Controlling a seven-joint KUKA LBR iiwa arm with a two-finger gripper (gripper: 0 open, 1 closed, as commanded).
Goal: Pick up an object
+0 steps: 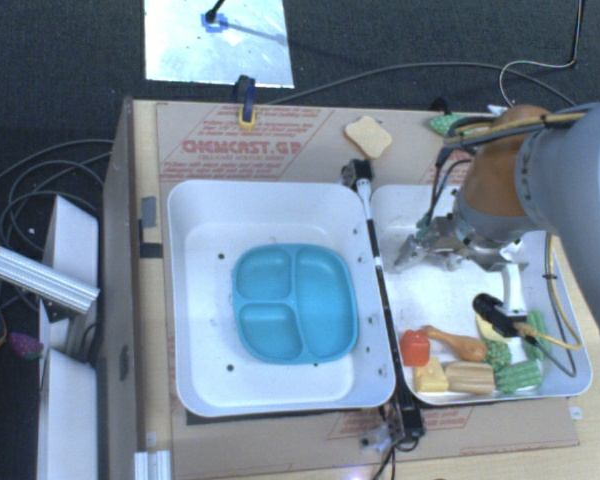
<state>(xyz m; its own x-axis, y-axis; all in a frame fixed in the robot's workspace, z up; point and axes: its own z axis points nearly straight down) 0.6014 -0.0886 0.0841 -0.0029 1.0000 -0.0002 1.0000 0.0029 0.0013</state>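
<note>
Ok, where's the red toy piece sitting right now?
The red piece lies in the right bin, at its front-left corner beside the divider, touching a pale yellow block.

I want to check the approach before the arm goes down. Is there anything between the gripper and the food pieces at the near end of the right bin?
Nothing visible does. The gripper hangs over bare bin floor, and the food pieces lie nearer the camera with open floor between.

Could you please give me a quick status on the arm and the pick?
Gripper low in right bin, nothing seen held. Toy food pile at bin's near end, untouched. Blue divided plate in left bin. No obstruction seen.
</note>
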